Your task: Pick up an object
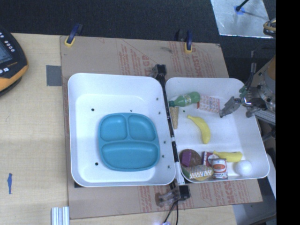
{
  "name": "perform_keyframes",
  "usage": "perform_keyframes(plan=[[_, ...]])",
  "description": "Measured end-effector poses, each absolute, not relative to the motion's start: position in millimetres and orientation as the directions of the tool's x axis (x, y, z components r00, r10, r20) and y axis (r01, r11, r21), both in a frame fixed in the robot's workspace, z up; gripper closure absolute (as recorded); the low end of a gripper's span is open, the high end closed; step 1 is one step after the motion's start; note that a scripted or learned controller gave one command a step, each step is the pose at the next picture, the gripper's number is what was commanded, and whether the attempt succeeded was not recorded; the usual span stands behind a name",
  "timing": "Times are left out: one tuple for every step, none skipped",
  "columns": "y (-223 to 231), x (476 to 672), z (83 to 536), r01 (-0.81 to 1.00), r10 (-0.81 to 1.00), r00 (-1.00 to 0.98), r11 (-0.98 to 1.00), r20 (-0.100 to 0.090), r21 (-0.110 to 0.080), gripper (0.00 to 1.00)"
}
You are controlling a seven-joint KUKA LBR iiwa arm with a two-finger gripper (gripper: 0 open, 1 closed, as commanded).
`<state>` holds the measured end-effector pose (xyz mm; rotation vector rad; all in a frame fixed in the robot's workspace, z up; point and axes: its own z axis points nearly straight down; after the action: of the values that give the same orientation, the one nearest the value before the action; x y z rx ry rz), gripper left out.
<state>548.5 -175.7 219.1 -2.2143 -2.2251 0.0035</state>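
Note:
The right bin (248, 139) holds a green bottle (186, 99), a yellow banana (200, 128), a red-and-white packet (209, 103) and a pale cone-shaped piece (174, 119). Along its near edge lie a maroon round item (190, 157), a red can (218, 168), a second yellow piece (228, 156) and a white ball (243, 167). My gripper (237, 110) hovers over the bin's right part, just right of the packet. It is open with nothing between its fingers; one dark finger (228, 107) points down and left.
The left bin (79, 107) carries a blue divided plate (129, 141). A central hinge strip (167, 121) separates the bins. Clamps (188, 40) pin the cardboard at the back. An orange-and-black handset (9, 60) lies at the far left of the bench.

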Motion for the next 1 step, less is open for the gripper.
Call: perform_keyframes(plan=[[-102.9, 558.5, 109.1, 1.0, 1.0, -0.012, 0.012, 0.005, -0.013, 0.0]])
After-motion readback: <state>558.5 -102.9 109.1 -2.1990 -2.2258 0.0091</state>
